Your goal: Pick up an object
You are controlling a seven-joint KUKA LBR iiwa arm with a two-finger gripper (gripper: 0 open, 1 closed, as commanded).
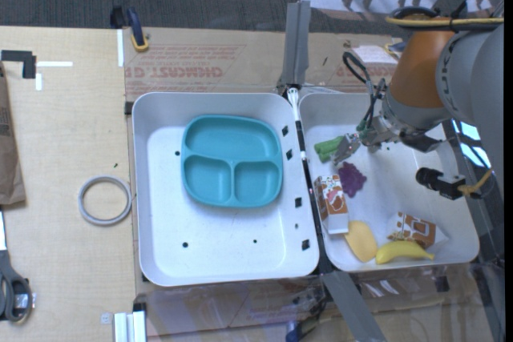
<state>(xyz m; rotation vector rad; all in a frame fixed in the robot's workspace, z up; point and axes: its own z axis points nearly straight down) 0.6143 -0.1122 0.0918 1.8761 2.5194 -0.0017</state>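
Over the right bin (449,248) the grey arm (473,68) reaches in from the right edge, its orange band (417,68) sitting just above the wrist, and the gripper (353,146) hangs low near the bin's upper left part. Whether anything sits between its tips cannot be told — the metal end is small and dark against the white floor. A green object (327,146) lies just beside the gripper, on its left, touching or nearly touching it (which of the two is unclear). Just below that rests a purple cluster (351,178), apart from the gripper. Along the bin's left wall lies a small carton (332,200) with brown and white printing, and below it a pale yellow rounded piece (361,240). A yellow banana (403,252) lies near the bin's lower right corner, with a brown-and-white patterned packet (414,229) just above it, touching or overlapping it. The left bin (160,244) holds a teal divided plate (232,161) with three compartments, set toward the upper middle of the bin. On the bench (64,140) to the left of both bins lies a grey ring (105,199) — well apart from everything else.
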